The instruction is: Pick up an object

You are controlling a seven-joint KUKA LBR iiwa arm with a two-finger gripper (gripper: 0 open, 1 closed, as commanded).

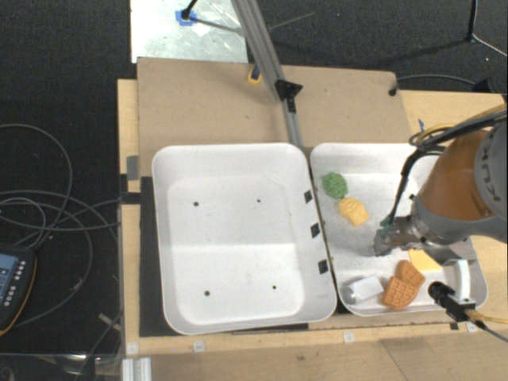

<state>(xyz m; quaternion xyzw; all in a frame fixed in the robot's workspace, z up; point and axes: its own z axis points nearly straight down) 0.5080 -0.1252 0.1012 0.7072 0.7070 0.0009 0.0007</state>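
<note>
The right bin (373,159) holds a green knobbly ball (335,185), a yellow lumpy piece (353,210), an orange waffle-shaped piece (402,285), a pale yellow block (424,260) and a small white block (365,289). My gripper (384,242) is low inside this bin, just left of the pale yellow block and above the waffle piece. Nothing can be seen between its fingers. The orange-banded wrist (456,187) covers the bin's right side.
The left bin (238,236) sits beside the right one, joined by black clips (315,228). A slanted grey pole (266,50) crosses the board behind the bins. Cables lie on the dark floor at the left.
</note>
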